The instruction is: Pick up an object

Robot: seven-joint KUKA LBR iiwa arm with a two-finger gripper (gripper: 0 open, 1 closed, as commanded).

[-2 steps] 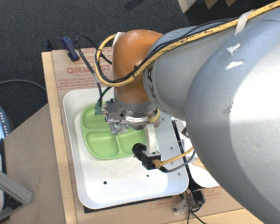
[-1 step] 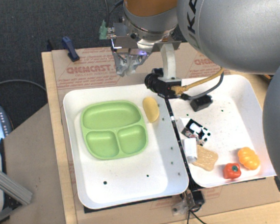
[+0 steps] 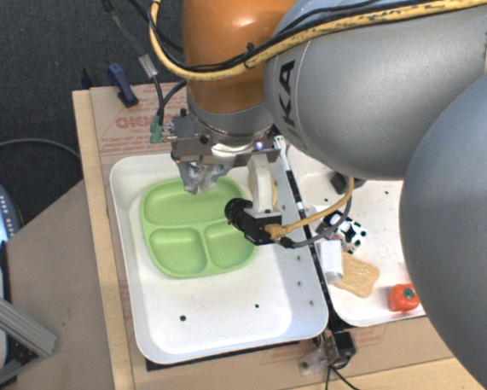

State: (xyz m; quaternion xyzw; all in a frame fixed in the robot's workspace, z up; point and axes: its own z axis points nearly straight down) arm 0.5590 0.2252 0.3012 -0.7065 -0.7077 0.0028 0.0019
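A light green divided plate (image 3: 183, 234) lies in the left white bin (image 3: 230, 320). My gripper (image 3: 197, 177) hangs over the plate's far compartment, close to its surface, below the orange band of the arm. I see nothing held in it. In the right bin (image 3: 373, 207) lie a tan toast-like piece (image 3: 358, 276), a small red tomato-like object (image 3: 402, 297) and a black-and-white toy (image 3: 355, 233). The arm's bulk hides most of the right bin.
A black fitting on a yellow cable (image 3: 244, 219) hangs from the arm over the plate's right edge. The bins rest on a cardboard sheet (image 3: 114, 271). A blue clip (image 3: 121, 84) sits at the sheet's far left corner.
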